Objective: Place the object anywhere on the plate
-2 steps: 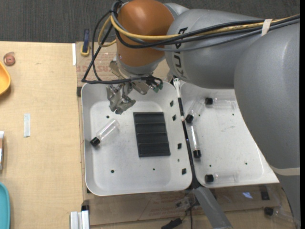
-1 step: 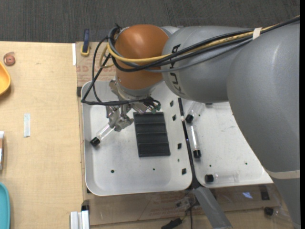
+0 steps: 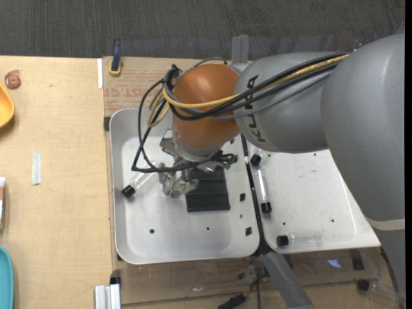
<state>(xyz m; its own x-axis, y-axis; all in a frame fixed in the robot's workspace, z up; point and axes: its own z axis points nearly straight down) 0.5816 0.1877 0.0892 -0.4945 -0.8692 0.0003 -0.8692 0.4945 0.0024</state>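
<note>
My gripper [image 3: 176, 185] hangs low over the middle of the left white bin [image 3: 129, 237], under the orange wrist band [image 3: 203, 105]. A flat black rectangular block [image 3: 208, 196] lies on the bin floor just right of the gripper, touching or nearly touching it. A white marker with a black cap [image 3: 133, 186] lies just left of the gripper. The arm hides the back middle of this bin. I see nothing held in the gripper.
The right bin [image 3: 309, 192] holds a white marker [image 3: 260, 187] along its left wall and another [image 3: 291, 240] near its front. On the wooden bench to the left are an orange dish edge [image 3: 4, 110], a teal rim [image 3: 3, 277] and small white strips [image 3: 36, 169].
</note>
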